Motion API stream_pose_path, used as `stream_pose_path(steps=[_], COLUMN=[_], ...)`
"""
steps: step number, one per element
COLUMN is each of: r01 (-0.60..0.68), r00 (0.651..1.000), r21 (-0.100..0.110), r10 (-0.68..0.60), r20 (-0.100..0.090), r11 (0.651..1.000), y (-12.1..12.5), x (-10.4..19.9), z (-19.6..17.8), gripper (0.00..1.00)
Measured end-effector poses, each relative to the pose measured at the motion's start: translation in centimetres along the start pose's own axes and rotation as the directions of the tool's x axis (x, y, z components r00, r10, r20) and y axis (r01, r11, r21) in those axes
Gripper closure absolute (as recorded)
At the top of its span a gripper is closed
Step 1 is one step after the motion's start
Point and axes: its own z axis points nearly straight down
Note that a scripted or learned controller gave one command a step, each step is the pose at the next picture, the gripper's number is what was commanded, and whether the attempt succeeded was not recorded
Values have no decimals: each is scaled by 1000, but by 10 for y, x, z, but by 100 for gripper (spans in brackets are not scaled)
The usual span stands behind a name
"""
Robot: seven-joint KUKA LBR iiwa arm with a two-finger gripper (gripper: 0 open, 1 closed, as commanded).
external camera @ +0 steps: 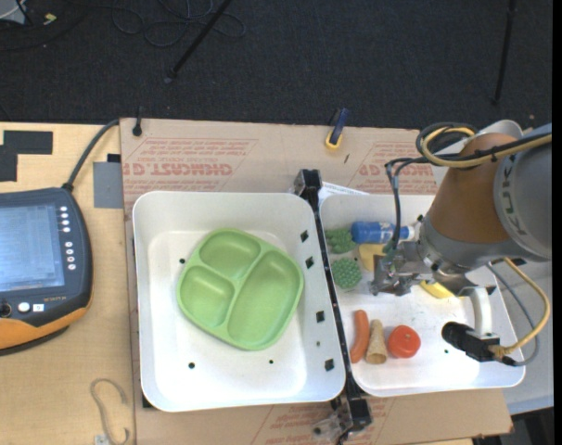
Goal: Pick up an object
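- Two shallow white bins were seen side by side on the bench: the left bin (160,341) and the right bin (429,374).
- One grey arm (485,202) with an orange band was reached in over the right bin's far right part.
- One green divided plate (241,288) was lying in the middle of the left bin.
- One gripper (393,274) was lowered near the right bin's centre; whether it was spread or closed could not be told, and nothing was seen pinched in it.
- Candidates for picking were counted in the right bin: one blue bottle-like item (372,233) toward the far edge, two green knobbly pieces (345,273) by the left wall, one carrot (359,335), one cone (377,341) and one tomato (404,341) near the front edge, and one yellow piece (436,290) partly hidden under the wrist.
- It was judged that a single item should be centred under the gripper before descent, since the crowding beside the left wall could cause a neighbour to be nudged.
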Motion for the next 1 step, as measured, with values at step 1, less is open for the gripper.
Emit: stream_pose_path(steps=[1], r01=[11], r00=[1000], r21=[-1], r10=[-11], r20=[0], r11=[1000], y=[-3], x=[3], z=[-43], gripper=[100])
